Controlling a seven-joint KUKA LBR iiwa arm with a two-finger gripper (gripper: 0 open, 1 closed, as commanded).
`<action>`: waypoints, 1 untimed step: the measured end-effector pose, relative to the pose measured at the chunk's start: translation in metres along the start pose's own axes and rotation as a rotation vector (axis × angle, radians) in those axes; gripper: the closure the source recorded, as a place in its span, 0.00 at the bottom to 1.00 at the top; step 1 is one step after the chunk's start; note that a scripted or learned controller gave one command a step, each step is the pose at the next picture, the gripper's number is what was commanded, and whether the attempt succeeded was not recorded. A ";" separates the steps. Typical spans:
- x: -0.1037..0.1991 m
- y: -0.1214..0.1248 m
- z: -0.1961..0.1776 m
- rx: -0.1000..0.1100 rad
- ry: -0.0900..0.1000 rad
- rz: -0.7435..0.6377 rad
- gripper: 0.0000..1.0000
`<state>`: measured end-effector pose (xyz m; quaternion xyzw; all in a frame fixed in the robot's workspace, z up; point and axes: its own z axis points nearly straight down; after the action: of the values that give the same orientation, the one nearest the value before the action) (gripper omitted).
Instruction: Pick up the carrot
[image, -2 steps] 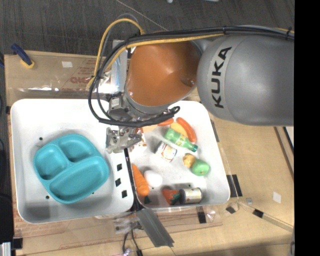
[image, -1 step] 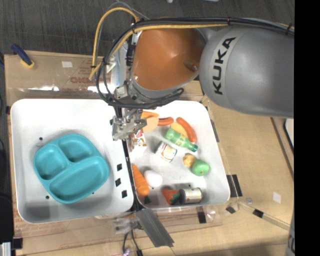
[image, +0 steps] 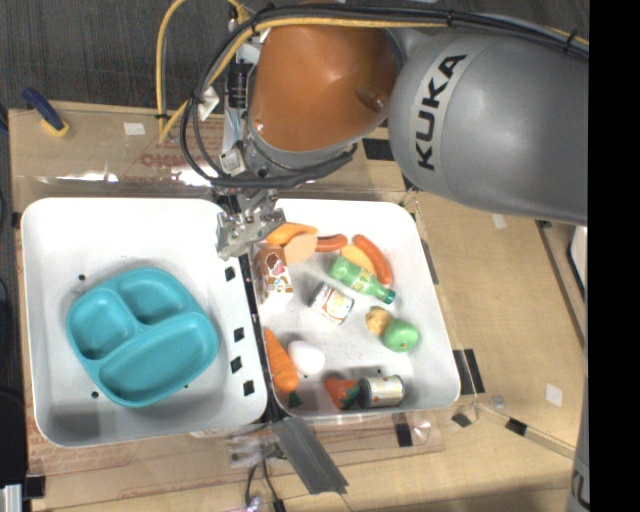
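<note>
Nothing is lifted yet: the long orange carrot (image: 281, 362) lies at seven o'clock in the right-hand shallow white bin (image: 437, 330), against the left wall. My pincer (image: 240, 236) hovers at eleven o'clock, well apart; its spread I cannot tell.

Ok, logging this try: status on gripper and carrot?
Gripper over top-left of right bin, holding nothing visible. Carrot against bin's left wall, untouched. White egg close beside it.

Orange carrot (image: 280, 362), white egg (image: 306, 357), green apple (image: 402, 336), teal divided plate (image: 142, 335), white bins (image: 60, 240).
</note>
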<state>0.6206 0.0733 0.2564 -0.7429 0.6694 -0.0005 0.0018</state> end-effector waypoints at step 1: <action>0.031 -0.019 -0.004 -0.001 0.000 -0.214 1.00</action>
<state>0.6424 0.0442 0.2608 -0.8101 0.5863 -0.0004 0.0016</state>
